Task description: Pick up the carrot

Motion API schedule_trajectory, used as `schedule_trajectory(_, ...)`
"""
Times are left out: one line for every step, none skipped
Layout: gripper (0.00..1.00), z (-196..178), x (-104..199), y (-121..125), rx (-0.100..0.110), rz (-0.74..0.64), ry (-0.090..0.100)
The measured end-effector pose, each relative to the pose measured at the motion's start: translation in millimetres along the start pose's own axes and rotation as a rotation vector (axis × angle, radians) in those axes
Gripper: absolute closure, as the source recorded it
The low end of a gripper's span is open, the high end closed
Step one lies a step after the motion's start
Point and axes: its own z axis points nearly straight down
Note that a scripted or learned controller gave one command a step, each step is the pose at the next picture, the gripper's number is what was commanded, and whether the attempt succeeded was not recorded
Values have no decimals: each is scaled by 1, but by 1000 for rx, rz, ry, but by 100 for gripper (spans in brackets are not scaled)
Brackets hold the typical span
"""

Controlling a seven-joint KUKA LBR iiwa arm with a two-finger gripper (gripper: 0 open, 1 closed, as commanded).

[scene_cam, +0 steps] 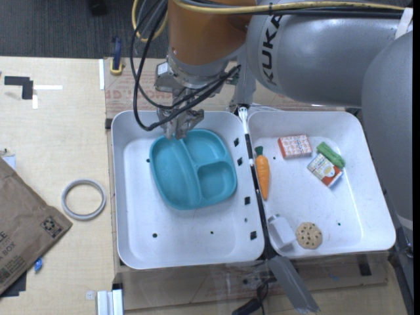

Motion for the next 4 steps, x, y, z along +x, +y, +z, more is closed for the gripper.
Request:
schedule_trajectory(0, 0, 0, 0, 0, 1, 0)
schedule_trajectory(0, -54, -11, 3, 1, -173, 4)
schedule_trajectory(0, -63, 0, 1, -2, -478, 4)
schedule_trajectory(0, -88, -14, 3, -3, -786, 3)
